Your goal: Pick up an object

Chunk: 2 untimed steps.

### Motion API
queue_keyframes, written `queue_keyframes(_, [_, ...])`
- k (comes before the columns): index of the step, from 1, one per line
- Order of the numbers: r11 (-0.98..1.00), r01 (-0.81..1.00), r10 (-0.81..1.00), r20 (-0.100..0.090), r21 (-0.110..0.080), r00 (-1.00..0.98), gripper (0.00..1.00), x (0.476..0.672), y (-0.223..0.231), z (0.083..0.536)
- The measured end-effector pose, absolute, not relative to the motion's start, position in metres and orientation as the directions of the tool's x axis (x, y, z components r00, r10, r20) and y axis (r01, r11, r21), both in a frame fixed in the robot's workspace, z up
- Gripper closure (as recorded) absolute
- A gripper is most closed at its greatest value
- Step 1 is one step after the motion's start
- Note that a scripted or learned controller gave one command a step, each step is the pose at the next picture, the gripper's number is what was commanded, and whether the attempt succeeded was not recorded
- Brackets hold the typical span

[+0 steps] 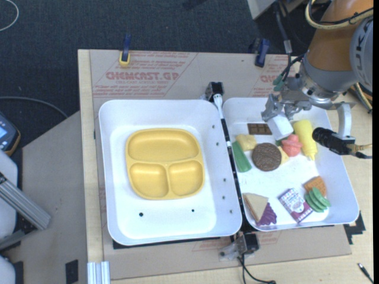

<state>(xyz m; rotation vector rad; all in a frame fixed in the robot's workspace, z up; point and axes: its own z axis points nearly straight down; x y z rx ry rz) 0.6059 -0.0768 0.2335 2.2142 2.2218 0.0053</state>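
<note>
Grey metal hand (pixel 280 116) is hovering low over the right shallow white plastic bin (pixel 343 176), near its far edge; cannot tell what it is gripping. Candidates are lying just beside it: flat brown chocolate-bar toy (pixel 259 129), yellow plastic mustard bottle (pixel 305 136), round brown burger patty (pixel 266 157).

Gripper (pixel 279 120) above right bin (pixel 349 185) — toy food (pixel 267 157) inside.

We see our arm (pixel 337 40) reaching in from the right, its orange band bulging above the grey wrist. It bends downward and leftward, with the end effector (pixel 280 122) hanging low at its tip, its white-tipped end pointing down.
</note>
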Motion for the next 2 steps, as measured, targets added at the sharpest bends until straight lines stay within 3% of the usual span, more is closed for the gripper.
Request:
queue_keyframes(1, [0.000, 1.000, 1.000, 0.000, -0.004, 0.000, 1.00, 0.6038, -0.0798, 0.2163])
queue_keyframes(2, [0.001, 1.000, 1.000, -0.002, 0.002, -0.001, 1.00, 0.6101, -0.0823, 0.2177])
